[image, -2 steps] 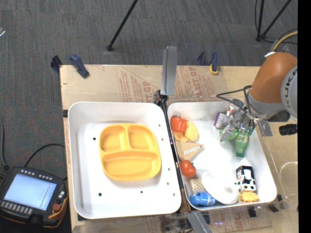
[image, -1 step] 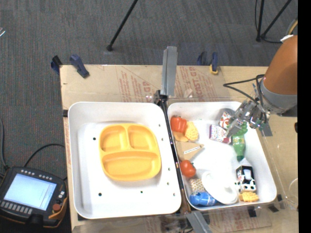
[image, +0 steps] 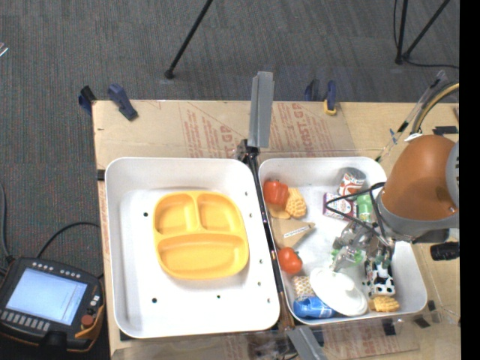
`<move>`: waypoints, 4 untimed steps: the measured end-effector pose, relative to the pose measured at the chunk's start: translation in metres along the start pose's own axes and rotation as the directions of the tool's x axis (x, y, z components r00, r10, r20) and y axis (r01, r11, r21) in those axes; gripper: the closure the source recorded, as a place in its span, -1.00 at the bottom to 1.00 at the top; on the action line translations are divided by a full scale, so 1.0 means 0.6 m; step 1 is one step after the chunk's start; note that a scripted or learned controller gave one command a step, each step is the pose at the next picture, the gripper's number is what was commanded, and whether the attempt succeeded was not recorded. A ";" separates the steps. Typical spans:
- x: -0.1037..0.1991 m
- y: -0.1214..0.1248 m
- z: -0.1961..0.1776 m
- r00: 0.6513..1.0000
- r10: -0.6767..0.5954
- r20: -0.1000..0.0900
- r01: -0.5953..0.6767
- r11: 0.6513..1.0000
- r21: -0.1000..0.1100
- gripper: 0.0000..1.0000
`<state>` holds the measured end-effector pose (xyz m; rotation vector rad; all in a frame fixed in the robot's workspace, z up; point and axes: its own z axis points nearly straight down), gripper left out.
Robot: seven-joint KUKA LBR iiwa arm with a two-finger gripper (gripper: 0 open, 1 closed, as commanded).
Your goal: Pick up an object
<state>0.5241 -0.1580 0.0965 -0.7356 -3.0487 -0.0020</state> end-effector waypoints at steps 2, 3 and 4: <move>-0.084 0.126 0.015 0.951 0.310 0.002 -0.310 0.951 -0.002 1.00; 0.057 0.059 0.016 0.920 0.392 0.004 -0.392 0.920 -0.003 1.00; 0.035 0.228 -0.159 0.914 0.406 0.009 -0.406 0.914 -0.012 1.00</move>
